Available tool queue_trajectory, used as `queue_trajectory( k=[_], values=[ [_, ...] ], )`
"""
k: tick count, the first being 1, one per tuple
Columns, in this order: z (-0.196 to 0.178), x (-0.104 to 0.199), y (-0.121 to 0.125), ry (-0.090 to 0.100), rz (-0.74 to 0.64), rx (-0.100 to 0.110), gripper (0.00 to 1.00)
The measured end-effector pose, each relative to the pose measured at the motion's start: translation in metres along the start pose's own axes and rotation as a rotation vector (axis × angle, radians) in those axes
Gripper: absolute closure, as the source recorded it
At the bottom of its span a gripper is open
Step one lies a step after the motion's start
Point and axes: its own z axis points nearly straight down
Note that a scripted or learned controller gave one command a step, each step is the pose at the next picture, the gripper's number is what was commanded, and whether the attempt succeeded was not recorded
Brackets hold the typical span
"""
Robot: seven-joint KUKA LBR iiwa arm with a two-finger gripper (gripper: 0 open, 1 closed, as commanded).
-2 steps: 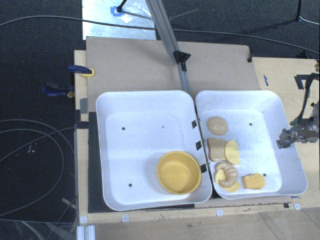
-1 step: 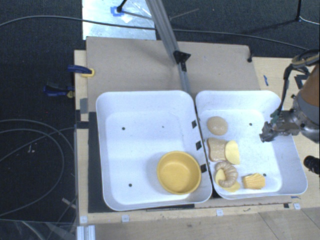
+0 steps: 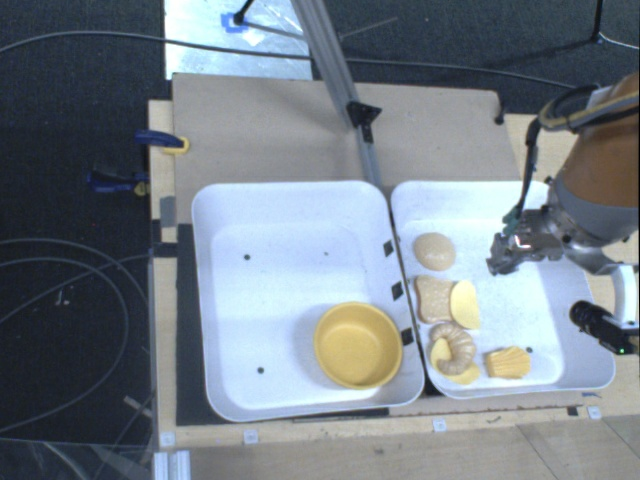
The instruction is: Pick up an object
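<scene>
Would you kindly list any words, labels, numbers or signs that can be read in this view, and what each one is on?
There is no readable text.
The two white bins, the yellow bowl, the food pieces and the arm carry no lettering that can be made out.
Blue tape on the floor is blank.

Single fixed camera above the bench [image 3: 330,128], looking down at a slant, both white bins [image 3: 290,208] fully in frame, arm [image 3: 600,168] entering from frame right
</scene>
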Motion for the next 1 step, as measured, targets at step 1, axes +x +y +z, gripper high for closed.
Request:
queue_trajectory(
  k=[1],
  values=[
    [-0.0057,0.0534,0.0092,0.001,0.000,0.001,1.00]
  ],
)
